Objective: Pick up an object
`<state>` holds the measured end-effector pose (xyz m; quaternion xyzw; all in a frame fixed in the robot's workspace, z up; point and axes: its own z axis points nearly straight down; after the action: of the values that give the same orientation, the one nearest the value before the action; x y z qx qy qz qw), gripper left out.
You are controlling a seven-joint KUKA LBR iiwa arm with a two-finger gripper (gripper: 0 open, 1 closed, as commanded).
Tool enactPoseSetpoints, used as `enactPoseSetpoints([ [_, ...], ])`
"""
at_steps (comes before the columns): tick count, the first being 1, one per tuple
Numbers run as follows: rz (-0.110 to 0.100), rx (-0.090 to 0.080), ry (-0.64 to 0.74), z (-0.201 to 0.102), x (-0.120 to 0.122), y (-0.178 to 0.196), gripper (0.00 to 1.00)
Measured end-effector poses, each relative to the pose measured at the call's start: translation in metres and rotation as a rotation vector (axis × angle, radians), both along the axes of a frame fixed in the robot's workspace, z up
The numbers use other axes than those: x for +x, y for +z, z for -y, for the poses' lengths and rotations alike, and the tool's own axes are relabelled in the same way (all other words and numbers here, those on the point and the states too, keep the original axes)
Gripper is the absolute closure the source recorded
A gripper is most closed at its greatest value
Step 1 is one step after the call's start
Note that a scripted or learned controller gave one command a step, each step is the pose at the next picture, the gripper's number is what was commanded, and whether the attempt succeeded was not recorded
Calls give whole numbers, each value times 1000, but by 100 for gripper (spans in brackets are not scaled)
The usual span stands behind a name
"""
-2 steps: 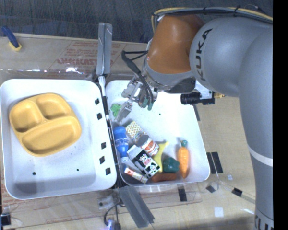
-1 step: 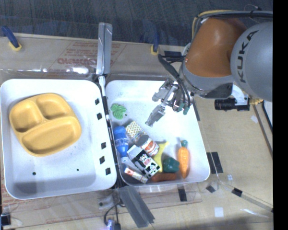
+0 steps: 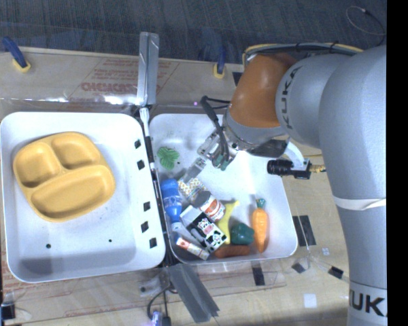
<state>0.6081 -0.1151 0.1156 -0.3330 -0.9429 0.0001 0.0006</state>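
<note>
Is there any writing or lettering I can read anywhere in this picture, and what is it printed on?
"KU": large white letters on the grey robot arm, cut off at the picture's edge.
Red printing on the cardboard sheet behind the bins: upside down and too blurred to read.
Black-and-white patterned packet in the right bin: markings too small to read.
Blue bottle: no legible label.

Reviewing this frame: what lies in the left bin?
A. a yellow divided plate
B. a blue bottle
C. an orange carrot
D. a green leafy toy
A. The yellow divided plate lies alone in the left bin, while the blue bottle, the carrot and the green leafy toy all sit in the right bin.
</note>
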Motion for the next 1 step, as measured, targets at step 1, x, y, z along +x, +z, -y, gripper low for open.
enactPoseSetpoints([
  [1, 17, -15, 110, -9, -5, -15, 0],
])
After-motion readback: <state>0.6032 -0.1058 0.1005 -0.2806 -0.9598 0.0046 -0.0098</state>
